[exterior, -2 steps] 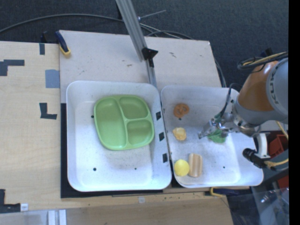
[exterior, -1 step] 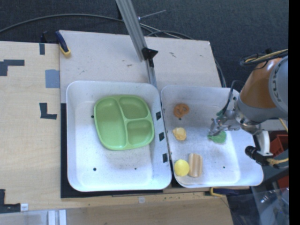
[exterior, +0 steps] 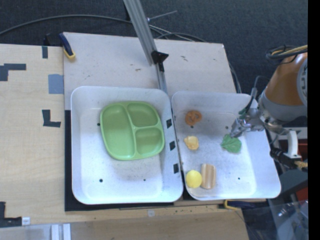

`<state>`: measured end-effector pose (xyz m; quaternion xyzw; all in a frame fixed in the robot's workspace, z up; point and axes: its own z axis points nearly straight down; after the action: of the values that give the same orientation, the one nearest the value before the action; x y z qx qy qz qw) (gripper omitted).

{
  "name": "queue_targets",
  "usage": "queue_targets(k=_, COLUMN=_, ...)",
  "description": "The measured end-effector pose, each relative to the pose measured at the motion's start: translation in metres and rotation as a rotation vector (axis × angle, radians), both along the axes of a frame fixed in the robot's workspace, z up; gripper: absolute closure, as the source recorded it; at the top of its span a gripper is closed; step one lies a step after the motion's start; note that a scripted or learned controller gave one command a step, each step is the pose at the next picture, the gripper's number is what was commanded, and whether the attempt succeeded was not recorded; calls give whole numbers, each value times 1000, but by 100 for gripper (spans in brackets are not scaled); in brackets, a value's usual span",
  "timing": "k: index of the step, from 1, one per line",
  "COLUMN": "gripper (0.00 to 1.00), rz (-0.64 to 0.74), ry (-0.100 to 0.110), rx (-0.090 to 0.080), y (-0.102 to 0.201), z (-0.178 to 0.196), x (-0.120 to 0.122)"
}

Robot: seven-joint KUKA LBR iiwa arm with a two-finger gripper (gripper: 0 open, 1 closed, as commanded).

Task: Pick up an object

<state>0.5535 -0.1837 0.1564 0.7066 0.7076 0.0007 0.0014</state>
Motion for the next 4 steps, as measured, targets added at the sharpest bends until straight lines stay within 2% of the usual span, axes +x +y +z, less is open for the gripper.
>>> queue_targets(k=1, gripper=100, rz=1, ry=-1, rx=0, y=10, z=49, x=4)
queue_targets(k=2, gripper=100, rz=0, ry=-1, rx=0, y=11, z=96, x=-3)
queue_targets(k=3, gripper=100, rz=7, ry=3, rx=3, y=70, z=100, x=9)
queue_targets(k=4, gripper=100, rz=5, ry=4, rx=2, y=119, z=85, x=16)
